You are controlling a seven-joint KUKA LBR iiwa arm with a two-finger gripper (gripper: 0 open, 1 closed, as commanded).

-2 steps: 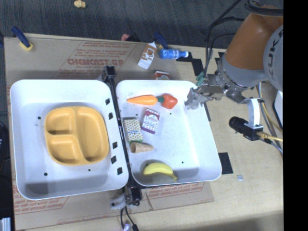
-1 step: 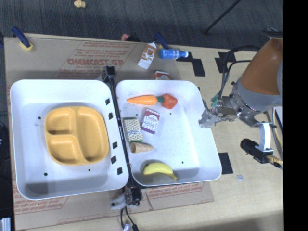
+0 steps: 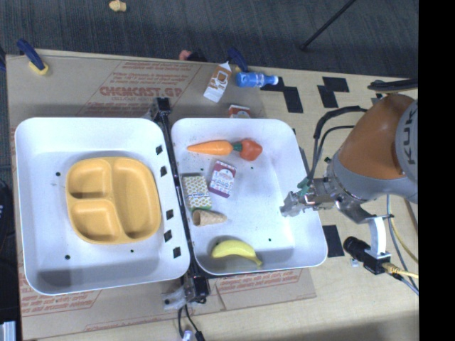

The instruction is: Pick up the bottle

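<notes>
- Blue plastic marks the bottle [image 3: 254,80], which lies on its side on the brown worktop [image 3: 341,290], outside both bins and just beyond the far rim of the right bin [image 3: 307,247].
- The tool [image 3: 293,204] hovers over the right bin's near-right side, well apart from the bottle; how wide it stands cannot be told from this slanted view, and nothing shows in its grip.
- The risk, judging from the layout: the reach must cross the bin's far rim and a small carton [image 3: 217,84] lying near the bottle, and a low pass could clip either.
- A bottle on its side is likely to roll if nudged off-centre, and it lies near the worktop's far edge, so a glancing touch could send it off.
- Inside the right bin lie an orange carrot [image 3: 210,148], a red tomato-like piece [image 3: 251,148], a dark red box [image 3: 222,178], a patterned packet [image 3: 195,190], a cone [image 3: 207,218] and a yellow banana [image 3: 236,251]; a descent where the tool now hangs would probably close on none of them or on the wrong thing.
- The left bin [image 3: 28,190] carries a yellow divided plate [image 3: 114,199], clear of any likely path.
</notes>
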